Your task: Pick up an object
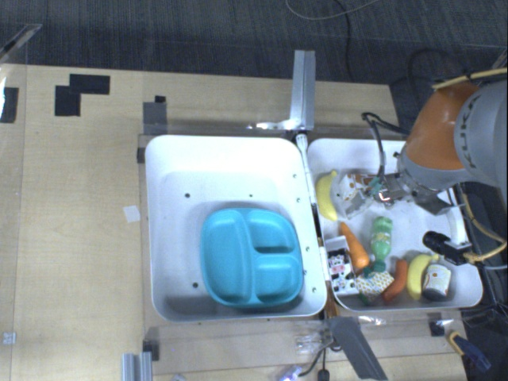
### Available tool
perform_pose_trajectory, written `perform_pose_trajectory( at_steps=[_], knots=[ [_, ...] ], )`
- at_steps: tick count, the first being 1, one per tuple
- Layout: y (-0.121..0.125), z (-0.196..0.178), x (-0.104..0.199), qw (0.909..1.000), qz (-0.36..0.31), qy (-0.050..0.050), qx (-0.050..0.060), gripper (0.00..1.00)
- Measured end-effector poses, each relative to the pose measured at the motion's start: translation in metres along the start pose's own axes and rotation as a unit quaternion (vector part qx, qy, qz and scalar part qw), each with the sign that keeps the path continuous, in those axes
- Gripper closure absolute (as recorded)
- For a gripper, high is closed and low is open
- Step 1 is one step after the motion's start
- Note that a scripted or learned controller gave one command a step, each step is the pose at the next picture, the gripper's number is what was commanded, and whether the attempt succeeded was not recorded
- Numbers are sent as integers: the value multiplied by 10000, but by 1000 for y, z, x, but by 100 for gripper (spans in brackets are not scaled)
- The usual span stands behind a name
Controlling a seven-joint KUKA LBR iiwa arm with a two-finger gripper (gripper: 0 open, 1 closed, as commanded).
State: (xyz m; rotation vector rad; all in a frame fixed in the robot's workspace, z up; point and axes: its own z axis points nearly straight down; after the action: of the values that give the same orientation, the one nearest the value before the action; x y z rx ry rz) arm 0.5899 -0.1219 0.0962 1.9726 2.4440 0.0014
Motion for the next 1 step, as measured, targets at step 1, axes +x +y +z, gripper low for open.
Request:
perform_pose_trajectory(
  at_steps=[1],
  knots=[
    [-44,7,-34,9986,-533,-24,-50,0]
  ],
)
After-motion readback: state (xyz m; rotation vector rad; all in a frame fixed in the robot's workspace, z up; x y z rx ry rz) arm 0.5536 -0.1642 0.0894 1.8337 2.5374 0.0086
